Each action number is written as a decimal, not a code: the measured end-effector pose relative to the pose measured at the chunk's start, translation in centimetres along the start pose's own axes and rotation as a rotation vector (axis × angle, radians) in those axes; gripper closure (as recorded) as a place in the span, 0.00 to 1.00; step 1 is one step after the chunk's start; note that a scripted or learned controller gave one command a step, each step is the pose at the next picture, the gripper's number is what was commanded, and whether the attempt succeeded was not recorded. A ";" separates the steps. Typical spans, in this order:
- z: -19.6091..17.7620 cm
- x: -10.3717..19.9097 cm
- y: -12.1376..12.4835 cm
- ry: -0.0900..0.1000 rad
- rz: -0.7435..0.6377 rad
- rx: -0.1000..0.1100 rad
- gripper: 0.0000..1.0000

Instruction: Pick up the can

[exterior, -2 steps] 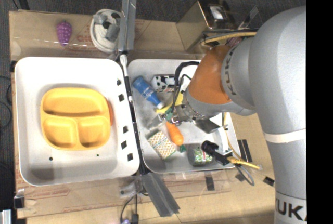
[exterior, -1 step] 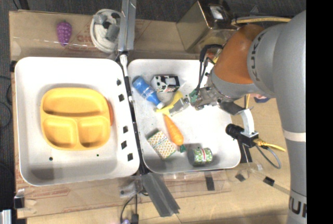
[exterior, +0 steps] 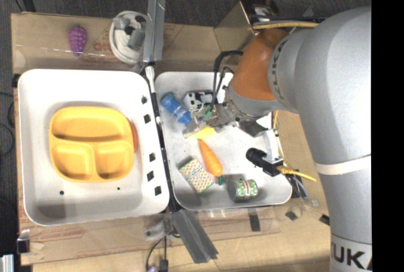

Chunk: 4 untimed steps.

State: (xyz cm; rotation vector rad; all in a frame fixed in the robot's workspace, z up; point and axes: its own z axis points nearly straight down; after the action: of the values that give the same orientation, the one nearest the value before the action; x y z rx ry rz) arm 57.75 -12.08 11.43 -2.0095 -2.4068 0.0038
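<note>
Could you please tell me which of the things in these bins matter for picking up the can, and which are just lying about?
Belong to the job:
can, near the right bin's front edge
gripper, over the bin's far part

Lying about:
carrot
blue bottle
patterned box
yellow tray, left bin
purple grapes, on the bench

A robotics lab: industrial arm point(exterior: 328, 106) over twin white bins point(exterior: 38, 201), cardboard-covered bench point(exterior: 44, 37), loose cables point(exterior: 126, 34).

The two bins point(exterior: 38, 201) look like smooth, matt white plastic. The yellow tray point(exterior: 91, 141) in the left one has a glossy plastic sheen. The can point(exterior: 243, 189), lower right, shows a shiny printed label. The bench point(exterior: 95, 236) looks like dull brown cardboard. The arm point(exterior: 334, 88) has smooth grey casing.
</note>
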 end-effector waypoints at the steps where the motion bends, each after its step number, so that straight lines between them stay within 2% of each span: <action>1: -0.4 -5.0 2.8 -0.003 -0.016 -0.004 0.00; 2: 2.3 1.4 1.1 -0.002 0.073 -0.002 0.00; 3: -4.3 -3.6 2.6 -0.003 -0.011 -0.005 0.00; 4: 0.5 -7.8 7.5 0.002 0.249 -0.021 0.00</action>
State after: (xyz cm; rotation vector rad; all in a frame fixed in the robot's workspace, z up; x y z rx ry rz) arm 66.47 -18.42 10.89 -2.3022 -2.1463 -0.0218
